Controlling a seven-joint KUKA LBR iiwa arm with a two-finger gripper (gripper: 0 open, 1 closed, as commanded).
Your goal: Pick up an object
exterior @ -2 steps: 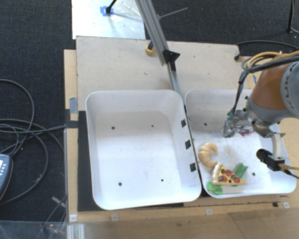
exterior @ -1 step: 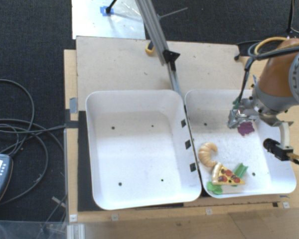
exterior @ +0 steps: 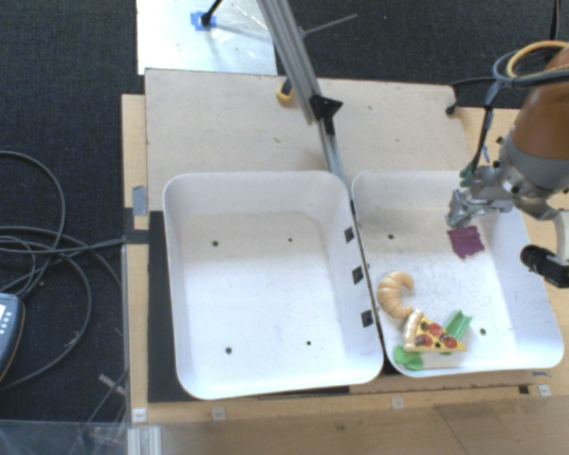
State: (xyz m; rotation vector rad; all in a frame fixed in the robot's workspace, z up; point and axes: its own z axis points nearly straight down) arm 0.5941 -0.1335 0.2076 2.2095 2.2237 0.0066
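Objects lie in the right bin (exterior: 531, 344): a croissant (exterior: 395, 294) by its left wall, a pizza slice (exterior: 432, 334) on green pieces (exterior: 458, 324) at the near edge, a purple item (exterior: 467, 242) farther right. The pincer (exterior: 463, 211) hangs just above the purple item; whether it is parted or closed cannot be told. The left bin (exterior: 185, 282) adjoins on the desk (exterior: 228, 121).

One fixed camera looks down at a slant from above the bench (exterior: 389, 112). Both white bins (exterior: 256, 190) fit in frame.
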